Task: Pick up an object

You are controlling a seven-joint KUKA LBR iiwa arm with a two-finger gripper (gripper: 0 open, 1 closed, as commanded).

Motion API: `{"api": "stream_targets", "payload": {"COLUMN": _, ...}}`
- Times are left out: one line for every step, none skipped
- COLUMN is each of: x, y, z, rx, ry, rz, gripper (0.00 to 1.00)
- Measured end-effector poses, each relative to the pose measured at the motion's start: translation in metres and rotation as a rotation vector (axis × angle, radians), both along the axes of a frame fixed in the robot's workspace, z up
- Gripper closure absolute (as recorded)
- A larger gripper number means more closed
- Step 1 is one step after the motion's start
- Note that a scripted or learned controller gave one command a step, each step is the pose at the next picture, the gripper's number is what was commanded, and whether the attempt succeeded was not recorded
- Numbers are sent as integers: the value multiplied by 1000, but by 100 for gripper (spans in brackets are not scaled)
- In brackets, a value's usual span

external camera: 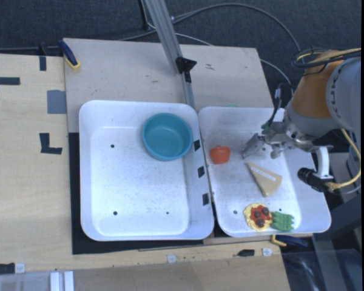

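Two bins: white and shallow, side by side on the bench, their inner rims touching along the middle.
Left bin (97,180): wide bare floor; its only content sits by the far right corner.
Blue bowl (167,136): upright in the left bin, close to the far wall and the shared rim.
Right bin (227,120): narrower free floor, mostly in the far half and along the left wall.
Red tomato-like toy (219,154): in the right bin, near the left wall, just left of the gripper and apart from it.
Tan wedge (265,178): on the right bin's floor, below the gripper in the view, not touching it.
Yellow-red-green toy (267,217): at the right bin's near edge.
Metal pole (167,32): slants over the bench toward the bins' shared far corner.
Arm: enters from the right, orange band above the wrist, wrist over the right bin's right wall.
Gripper (253,147): low over the right bin, fingers spread apart with nothing between them.
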State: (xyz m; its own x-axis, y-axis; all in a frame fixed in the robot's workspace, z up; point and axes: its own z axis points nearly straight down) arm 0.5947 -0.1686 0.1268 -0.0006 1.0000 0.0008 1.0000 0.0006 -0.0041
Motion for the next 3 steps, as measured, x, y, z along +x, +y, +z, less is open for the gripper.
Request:
{"api": "stream_targets", "payload": {"x": 1, "y": 0, "z": 12, "rx": -1, "ry": -4, "rz": 1, "gripper": 100}}
{"api": "stream_targets", "payload": {"x": 0, "y": -9, "z": 60, "rx": -2, "ry": -7, "rz": 0, "gripper": 100}}
{"api": "stream_targets", "payload": {"x": 0, "y": -9, "z": 102, "rx": -1, "ry": -7, "rz": 0, "gripper": 100}}
